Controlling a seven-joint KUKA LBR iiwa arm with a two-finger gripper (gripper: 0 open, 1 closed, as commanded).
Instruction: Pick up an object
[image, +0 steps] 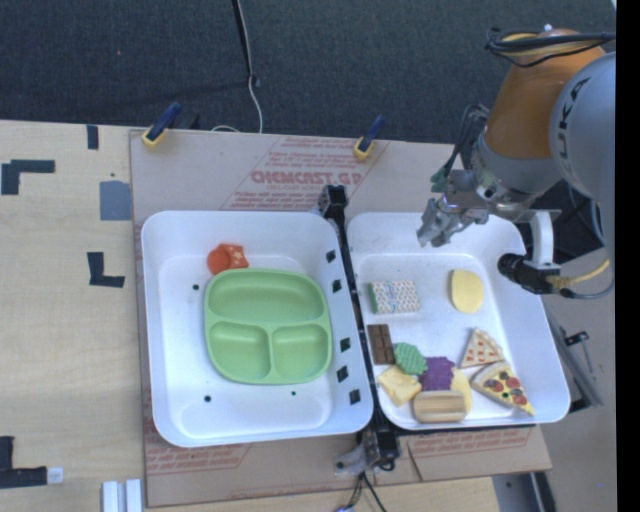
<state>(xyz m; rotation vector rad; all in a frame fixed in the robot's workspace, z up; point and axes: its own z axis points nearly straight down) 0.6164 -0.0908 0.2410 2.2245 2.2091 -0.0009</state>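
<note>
Your claw (437, 232) hangs upper right, grip state unclear; drop off-centre and the yellow disc (466, 291) skids away.

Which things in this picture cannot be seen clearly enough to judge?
- Tool, camera view: small and blurred, so whether it grips anything cannot be told.
- Yellow block, camera view: partly covered by the bread roll and green piece.
- Purple piece, camera view: too small to name.
- Red item, camera view: shape unclear; it lies in the left bin beside the green plate.
</note>
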